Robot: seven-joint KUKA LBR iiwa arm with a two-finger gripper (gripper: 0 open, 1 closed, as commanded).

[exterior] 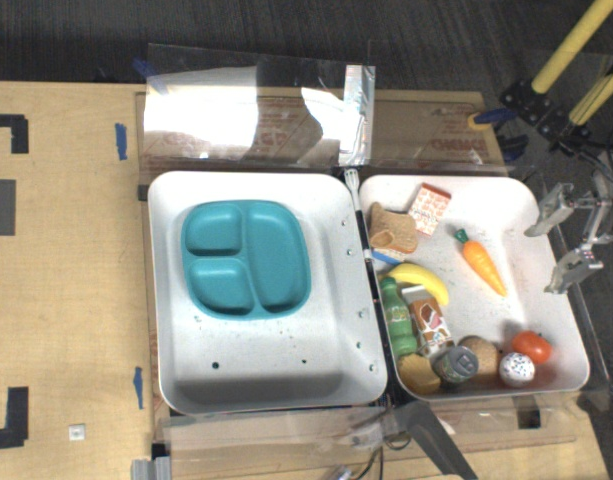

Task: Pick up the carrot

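The carrot (483,263) lies flat on the floor of the right bin (506,190), its green stub end pointing toward the far wall and its orange tip toward the near right corner. Nothing touches it; bare white floor surrounds it on all sides.

The gripper (569,238) sits at the right rim of the right bin, to the right of the carrot and apart from it. Its two metal fingers stand spread, one nearer the far wall and one nearer the near wall, with nothing between them.

To the left of the carrot, a banana (420,279) curves across the bin floor. Beyond the banana, toward the far wall, sit a brown bread-like item (392,230) and a small red-and-white carton (429,208). Along the left wall, on the near side of the banana, a green bottle (397,317) lies beside a brown printed packet (430,324). Along the near wall, from left to right, rest a tan round item (418,370), a grey can (455,364), a brown rounded item (479,349), a white speckled ball (517,368) and a tomato (531,347).

The left bin (331,368) holds a teal divided plate (247,258) with three compartments, set toward its far left part.
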